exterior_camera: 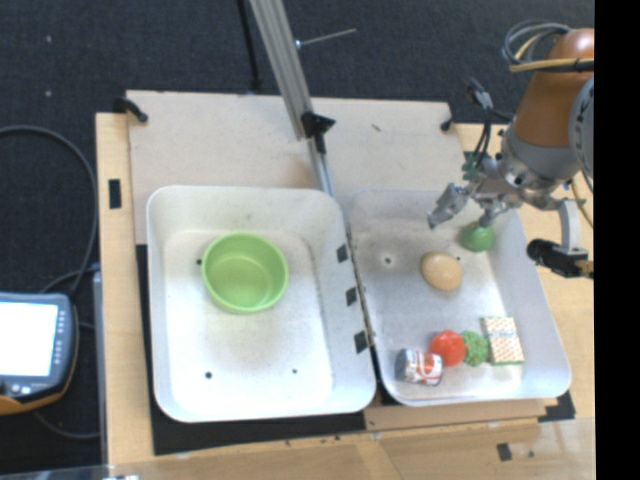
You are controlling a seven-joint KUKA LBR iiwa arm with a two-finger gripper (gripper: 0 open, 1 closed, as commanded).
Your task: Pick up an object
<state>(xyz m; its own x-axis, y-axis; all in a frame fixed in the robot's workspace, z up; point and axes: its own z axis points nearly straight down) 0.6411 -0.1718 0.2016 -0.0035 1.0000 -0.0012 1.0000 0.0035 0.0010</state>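
Note:
My gripper (pixel 463 220) hangs over the far part of the right bin (pixel 400 228), its two fingers spread apart and open. A small round green object (pixel 479 237) lies just below the right finger, close to the bin's far right wall; nothing is pinched between the fingers. A tan egg-shaped object (pixel 441 271) rests a little nearer the camera than the gripper. Along the bin's near edge lie a silver and red can (pixel 419 366), a red ball-like object (pixel 449 347), a small green leafy piece (pixel 474 348) and a patterned packet (pixel 503 339).
The left bin (pixel 180 368) holds a green bowl (pixel 246 272). A slanted metal pole (pixel 290 78) rises from the divide between the bins at the back. Bare bin floor lies left of the tan object. A tablet (pixel 30 348) sits off the bench at the left.

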